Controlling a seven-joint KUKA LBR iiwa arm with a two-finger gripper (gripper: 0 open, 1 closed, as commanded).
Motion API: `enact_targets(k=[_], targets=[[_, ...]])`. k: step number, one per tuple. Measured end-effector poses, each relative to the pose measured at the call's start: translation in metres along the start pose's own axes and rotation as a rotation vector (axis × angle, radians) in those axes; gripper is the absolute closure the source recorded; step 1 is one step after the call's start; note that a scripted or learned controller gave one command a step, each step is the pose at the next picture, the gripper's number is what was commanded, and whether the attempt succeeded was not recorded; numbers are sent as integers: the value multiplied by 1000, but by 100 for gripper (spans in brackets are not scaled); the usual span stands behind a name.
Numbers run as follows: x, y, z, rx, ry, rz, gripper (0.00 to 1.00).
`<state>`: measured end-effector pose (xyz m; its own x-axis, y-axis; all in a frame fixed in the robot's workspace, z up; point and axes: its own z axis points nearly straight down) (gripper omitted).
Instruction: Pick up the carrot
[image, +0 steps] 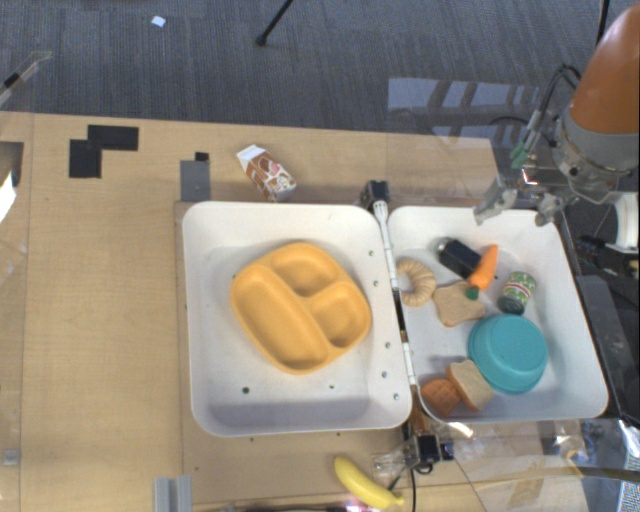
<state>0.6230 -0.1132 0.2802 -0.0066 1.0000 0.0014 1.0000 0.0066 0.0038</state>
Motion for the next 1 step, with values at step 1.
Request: enact_targets(k=[1], targets=[[-53,9,91,4,-1,-302,0]])
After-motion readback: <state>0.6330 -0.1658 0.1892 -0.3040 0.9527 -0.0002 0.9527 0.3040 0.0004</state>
